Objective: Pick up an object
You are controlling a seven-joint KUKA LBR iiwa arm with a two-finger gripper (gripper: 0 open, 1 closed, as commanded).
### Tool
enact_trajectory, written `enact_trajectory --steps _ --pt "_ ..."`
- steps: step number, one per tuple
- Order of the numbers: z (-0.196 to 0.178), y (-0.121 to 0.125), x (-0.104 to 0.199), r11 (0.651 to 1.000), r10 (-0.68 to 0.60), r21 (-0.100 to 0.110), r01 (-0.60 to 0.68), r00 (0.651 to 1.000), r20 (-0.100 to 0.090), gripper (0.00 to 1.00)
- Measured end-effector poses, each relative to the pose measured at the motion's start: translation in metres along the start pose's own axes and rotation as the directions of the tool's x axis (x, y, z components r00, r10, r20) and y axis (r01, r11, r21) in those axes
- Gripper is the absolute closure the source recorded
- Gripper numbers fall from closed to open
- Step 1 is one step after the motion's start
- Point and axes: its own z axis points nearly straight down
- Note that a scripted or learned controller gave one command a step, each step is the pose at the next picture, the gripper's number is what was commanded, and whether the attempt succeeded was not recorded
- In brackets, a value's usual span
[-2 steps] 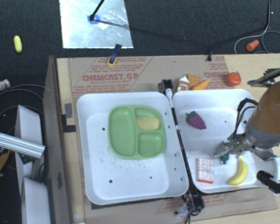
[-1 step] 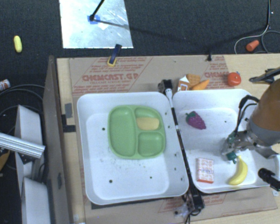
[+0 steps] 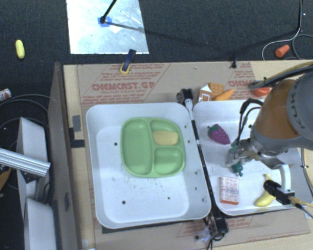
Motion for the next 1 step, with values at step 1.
enact_trajectory --steps 1 --pt "-0.1041 0.0129 0.0513 1.000 0.001 -0.003 -0.001 1.000 0.000 1.00"
